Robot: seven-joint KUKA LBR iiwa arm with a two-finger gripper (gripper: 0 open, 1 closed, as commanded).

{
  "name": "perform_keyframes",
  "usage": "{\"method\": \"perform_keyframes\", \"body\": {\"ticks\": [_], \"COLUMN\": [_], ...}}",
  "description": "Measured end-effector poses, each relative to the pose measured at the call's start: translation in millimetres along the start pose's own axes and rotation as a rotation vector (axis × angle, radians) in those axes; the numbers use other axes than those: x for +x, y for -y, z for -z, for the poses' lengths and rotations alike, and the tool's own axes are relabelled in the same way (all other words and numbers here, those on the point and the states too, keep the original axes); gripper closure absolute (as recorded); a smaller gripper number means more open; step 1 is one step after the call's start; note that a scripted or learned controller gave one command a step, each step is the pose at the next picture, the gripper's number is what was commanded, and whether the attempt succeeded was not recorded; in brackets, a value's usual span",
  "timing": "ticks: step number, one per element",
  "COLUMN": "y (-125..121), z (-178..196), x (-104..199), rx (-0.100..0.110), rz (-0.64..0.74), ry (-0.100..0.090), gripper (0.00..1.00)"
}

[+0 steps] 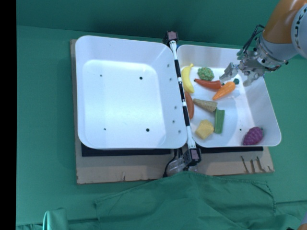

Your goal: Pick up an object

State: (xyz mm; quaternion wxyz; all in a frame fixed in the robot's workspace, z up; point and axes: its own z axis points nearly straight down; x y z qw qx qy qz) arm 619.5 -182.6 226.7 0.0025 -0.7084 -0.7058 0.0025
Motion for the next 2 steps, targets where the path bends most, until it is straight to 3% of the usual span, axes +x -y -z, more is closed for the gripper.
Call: {"method": "perform_keyframes", "body": {"ticks": [1,2], "y": [-2.5,-2.4], "z": [18.9,18.5], "x": [-2.3,-2.2], "rx": [-0.016,-0.015], "rz": [-0.004,-0.004], "ry": [0.005,0.005], "gripper": [1.00,0.00]}}
